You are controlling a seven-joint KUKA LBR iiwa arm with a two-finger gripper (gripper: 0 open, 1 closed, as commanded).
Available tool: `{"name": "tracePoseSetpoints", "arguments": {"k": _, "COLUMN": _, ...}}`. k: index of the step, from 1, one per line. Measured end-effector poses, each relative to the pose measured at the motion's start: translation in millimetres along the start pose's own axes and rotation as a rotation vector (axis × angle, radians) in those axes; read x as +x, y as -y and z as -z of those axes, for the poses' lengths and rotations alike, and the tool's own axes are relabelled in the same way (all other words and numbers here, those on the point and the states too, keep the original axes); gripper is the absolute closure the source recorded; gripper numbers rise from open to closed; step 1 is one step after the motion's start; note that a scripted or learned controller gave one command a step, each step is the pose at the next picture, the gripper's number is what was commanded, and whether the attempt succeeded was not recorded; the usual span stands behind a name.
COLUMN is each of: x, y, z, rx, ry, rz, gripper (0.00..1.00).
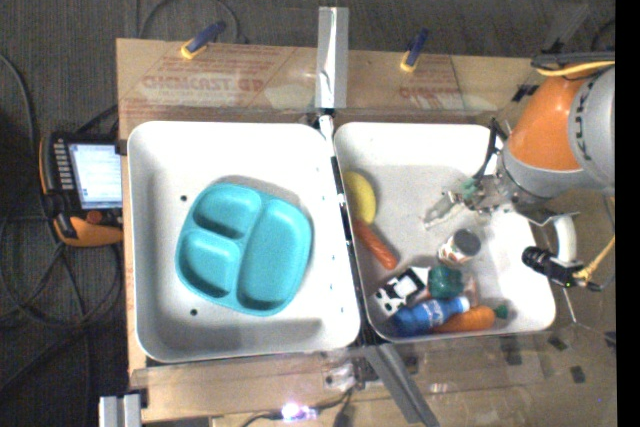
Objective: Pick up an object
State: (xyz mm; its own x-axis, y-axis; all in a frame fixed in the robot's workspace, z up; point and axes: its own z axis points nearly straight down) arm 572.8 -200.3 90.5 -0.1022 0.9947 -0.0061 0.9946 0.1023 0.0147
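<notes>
— Two bins sit side by side on the bench, and we find the arm (560, 130) over the right bin (420, 140), coming in from the right. Where do we put the gripper?

— We see the gripper (447, 206) low over the middle of the right bin, fingers (437, 210) pointing left. They look spread a little, with bare white floor between them and nothing held.

— And the things it could pick up?

— We count several, all in the right bin. A lemon (361, 196) lies against the left wall, well left of the fingertips. A carrot (376, 245) runs slantwise just below it. Nearest to the gripper is a small round can (464, 245), just below it and apart from the fingers.

— What fills the near corner?

— A cluster: a black and white block (400, 290), a green thing (443, 281) beside it, a blue bottle (428, 313) lying flat, and a second carrot (470, 319) against the front wall. All of these lie below the gripper, near the can but clear of the fingers.

— And the left bin?

— We see the left bin (150, 215) holding a teal tray (245, 248) with compartments, lying flat at its centre, well apart from the gripper.

— So no contact?

— None that we can make out; the gripper hangs above open floor, between the lemon and the arm.
</notes>
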Motion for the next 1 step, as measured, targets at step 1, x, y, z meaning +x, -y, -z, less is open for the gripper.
{"name": "tracePoseSetpoints", "arguments": {"k": 1, "x": 1.3, "y": -1.2, "z": 10.2, "rx": -0.002, "ry": -0.004, "rz": 0.0, "gripper": 1.0}}
